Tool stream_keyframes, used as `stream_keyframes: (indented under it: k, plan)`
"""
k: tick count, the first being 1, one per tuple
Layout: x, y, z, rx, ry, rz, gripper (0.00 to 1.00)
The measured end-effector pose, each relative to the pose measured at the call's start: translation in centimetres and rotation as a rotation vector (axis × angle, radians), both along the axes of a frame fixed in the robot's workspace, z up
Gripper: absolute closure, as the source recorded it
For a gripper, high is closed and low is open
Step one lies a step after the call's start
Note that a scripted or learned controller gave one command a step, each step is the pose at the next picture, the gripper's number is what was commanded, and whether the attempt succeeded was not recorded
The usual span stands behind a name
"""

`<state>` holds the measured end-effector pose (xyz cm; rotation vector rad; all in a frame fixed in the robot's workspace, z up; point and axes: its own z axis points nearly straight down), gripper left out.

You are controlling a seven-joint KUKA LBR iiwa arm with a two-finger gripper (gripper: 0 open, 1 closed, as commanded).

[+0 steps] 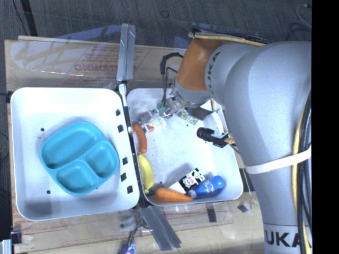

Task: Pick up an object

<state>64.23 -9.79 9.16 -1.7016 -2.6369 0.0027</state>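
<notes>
Candidate items lying in right white bin (233,187): orange carrot (172,195), blue bottle (207,187), yellow banana (146,171), sausage (141,137). Tool (165,109) hovering at far edge; grip state unreadable. Nothing appearing lifted; pickup remaining.

My bench (63,62) is a pale wooden board under a clear, shiny sheet that catches the light; faded reddish lettering (98,66) shows through near its far edge. Beyond it I see dark grey carpeted floor (159,4), with a black stand leg (24,7) slanting across the top left corner. A grey metal bar (126,52) runs down the middle of my bench, and another metal bracket (159,229) juts out at the near edge. Lighting is even and soft.
</notes>
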Motion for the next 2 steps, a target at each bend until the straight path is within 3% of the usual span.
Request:
stream_keyframes:
  k: [1, 2]
  plan:
    - [0.0, 0.1, 1.0, 0.000, 0.002, 0.007, 1.00]
    - [0.3, 5.4, 10.1, 0.000, -0.004, -0.029, 1.00]
